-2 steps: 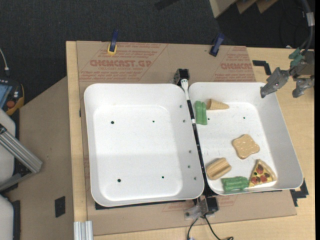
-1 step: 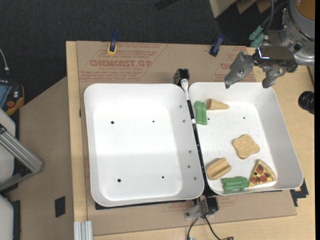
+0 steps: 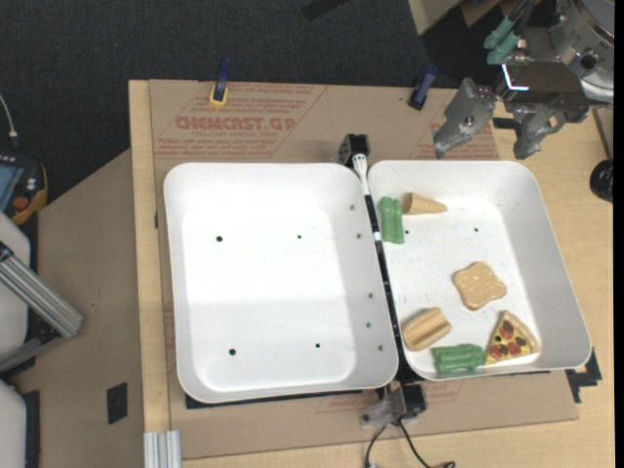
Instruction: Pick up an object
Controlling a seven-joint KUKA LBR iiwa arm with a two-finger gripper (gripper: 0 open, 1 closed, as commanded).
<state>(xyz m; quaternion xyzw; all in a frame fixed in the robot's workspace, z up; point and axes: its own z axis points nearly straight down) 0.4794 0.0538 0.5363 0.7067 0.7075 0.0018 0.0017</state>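
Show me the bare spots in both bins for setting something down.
Left bin: bare floor throughout. Right bin: free between cone and toast. Crowded near corner: bread roll, green piece, pizza slice.

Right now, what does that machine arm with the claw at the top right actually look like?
The gripper is bare grey metal: two chunky, angular jaws hang from a dark boxy block. Above it, the wrist is a rounded silver-grey housing with a hint of orange at the top. Dark cables run along it, and pale green connector pieces sit beside the block. I can't make out any readable markings.
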